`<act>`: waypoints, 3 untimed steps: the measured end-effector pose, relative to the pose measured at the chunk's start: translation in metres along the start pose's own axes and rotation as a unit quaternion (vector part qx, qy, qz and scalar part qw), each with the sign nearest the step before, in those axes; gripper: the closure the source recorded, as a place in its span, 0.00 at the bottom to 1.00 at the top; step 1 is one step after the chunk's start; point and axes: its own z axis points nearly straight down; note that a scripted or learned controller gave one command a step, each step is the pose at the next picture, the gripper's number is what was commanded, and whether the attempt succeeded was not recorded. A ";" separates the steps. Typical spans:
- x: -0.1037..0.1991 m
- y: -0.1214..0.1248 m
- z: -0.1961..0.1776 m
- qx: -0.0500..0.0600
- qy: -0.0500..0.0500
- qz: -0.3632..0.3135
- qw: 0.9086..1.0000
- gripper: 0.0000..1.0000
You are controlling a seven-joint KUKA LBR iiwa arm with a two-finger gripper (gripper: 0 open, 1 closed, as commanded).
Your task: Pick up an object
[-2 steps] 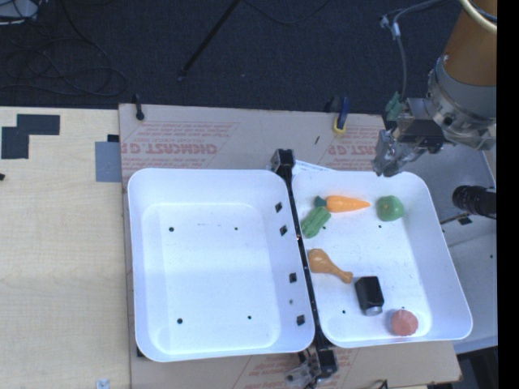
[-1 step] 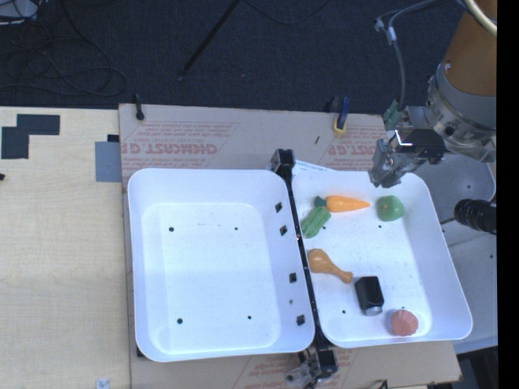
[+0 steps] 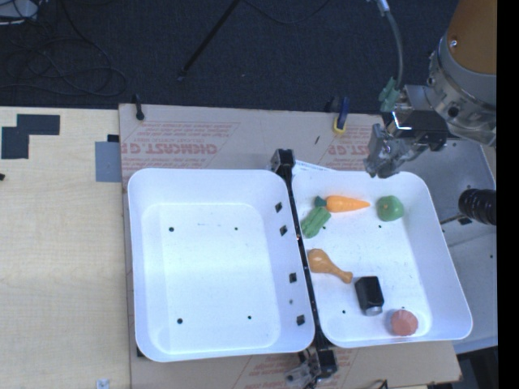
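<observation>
The right bin holds several small objects. An orange carrot lies near its far edge, with a green pod-shaped piece just left of it and a green round fruit to its right. A tan drumstick-shaped piece lies mid-bin. A black block and a pink ball sit near the front. My gripper hangs above the bin's far rim, up and right of the carrot, with nothing visibly in it.
The left bin sits beside the right one, joined by a black divider. Both rest on a cardboard sheet. A blue and yellow clamp stands at the sheet's far edge. Cables trail across the dark floor behind.
</observation>
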 end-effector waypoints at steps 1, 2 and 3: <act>0.050 -0.018 -0.036 0.002 0.000 0.000 1.000 1.00; 0.041 -0.023 0.043 0.008 -0.002 0.003 1.000 1.00; 0.103 -0.014 -0.038 0.000 0.000 -0.001 1.000 1.00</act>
